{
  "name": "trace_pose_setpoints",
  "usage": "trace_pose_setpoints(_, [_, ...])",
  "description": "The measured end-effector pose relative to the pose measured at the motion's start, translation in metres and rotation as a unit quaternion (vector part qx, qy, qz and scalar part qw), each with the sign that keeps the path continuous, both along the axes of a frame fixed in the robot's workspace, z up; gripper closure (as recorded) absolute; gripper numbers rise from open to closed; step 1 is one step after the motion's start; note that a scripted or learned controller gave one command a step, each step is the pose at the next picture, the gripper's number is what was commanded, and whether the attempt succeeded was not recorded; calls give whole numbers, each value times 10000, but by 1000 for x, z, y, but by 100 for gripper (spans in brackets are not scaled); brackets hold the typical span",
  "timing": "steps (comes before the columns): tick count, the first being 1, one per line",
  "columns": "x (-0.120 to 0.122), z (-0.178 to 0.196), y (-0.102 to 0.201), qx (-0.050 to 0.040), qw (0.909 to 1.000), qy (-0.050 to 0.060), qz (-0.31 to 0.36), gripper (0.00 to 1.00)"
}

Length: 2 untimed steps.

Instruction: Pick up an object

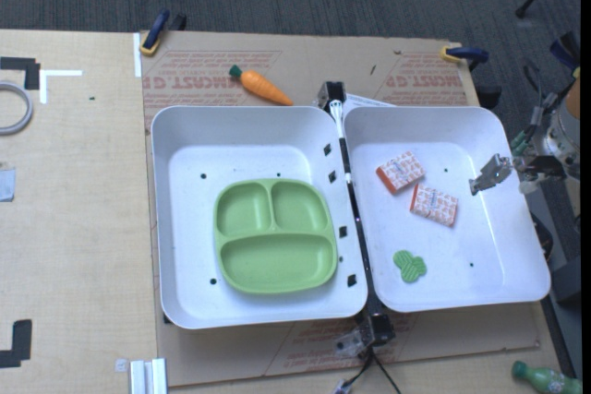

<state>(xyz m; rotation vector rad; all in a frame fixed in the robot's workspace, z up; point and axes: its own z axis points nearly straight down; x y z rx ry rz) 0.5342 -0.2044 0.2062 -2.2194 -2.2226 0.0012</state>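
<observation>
two red packets (417, 187) lie apart.

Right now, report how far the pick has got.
Nothing looks done yet: the two patterned packets and the green leaf-shaped piece lie on the floor of the right bin. In hand: the hand is over that bin's right side, apart from all three. Left: reaching an object, gripping it, lifting it.
</observation>
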Motion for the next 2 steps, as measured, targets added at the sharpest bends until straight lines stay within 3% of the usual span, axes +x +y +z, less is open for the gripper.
trace_pose_setpoints(1, [18,-105,89,-1,9998,-25,-190,0])
trace_pose_setpoints(2, [27,-109,107,-39,9778,-58,2094,0])
